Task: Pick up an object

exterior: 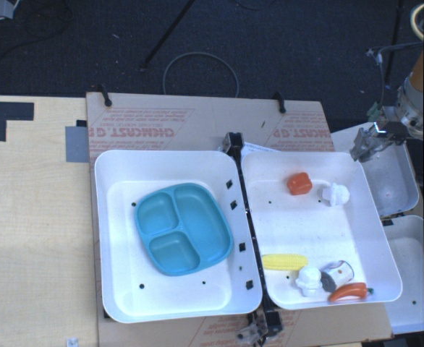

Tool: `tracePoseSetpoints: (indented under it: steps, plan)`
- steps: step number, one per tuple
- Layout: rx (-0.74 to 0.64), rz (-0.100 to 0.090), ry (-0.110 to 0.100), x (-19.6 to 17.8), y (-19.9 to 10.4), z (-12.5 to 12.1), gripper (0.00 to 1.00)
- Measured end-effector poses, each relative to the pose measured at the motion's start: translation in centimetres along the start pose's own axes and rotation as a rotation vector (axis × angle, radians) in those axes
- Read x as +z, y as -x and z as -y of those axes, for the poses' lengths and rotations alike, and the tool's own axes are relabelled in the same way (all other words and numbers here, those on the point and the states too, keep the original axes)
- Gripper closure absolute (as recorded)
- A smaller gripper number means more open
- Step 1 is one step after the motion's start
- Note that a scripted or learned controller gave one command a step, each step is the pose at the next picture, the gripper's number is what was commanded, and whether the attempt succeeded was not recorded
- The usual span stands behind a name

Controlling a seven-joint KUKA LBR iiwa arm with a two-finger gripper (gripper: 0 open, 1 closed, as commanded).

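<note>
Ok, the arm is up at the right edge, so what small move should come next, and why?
Probably swing the gripper left and down until it hangs over the right bin. It sits outside that bin's far right corner, above no object. The nearest things are the small white object and the orange-red block, which lie apart, so either looks like a fair first target.

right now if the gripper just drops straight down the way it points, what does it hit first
Probably the right bin's far right rim, or the bench just outside it. The gripper hangs at that corner, short of the orange block and the small white object. One slanted view leaves depth uncertain.
</note>
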State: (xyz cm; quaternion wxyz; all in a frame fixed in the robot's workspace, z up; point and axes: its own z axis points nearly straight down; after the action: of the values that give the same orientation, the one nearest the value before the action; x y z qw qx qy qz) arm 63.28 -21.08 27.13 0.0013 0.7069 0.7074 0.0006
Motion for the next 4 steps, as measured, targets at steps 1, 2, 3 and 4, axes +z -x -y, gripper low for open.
tracePoseSetpoints:
  steps: [1,2,3,4]
  plan:
    - [-0.003,-0.003,-0.006,0.8,-5.1,-0.5,1.0]
    - [-0.004,-0.004,-0.006,1.0,-11.2,0.2,1.0]
    - [-0.004,-0.004,-0.007,2.3,-17.3,0.7,1.0]
    - [-0.003,-0.003,-0.008,3.9,-22.0,1.2,1.0]
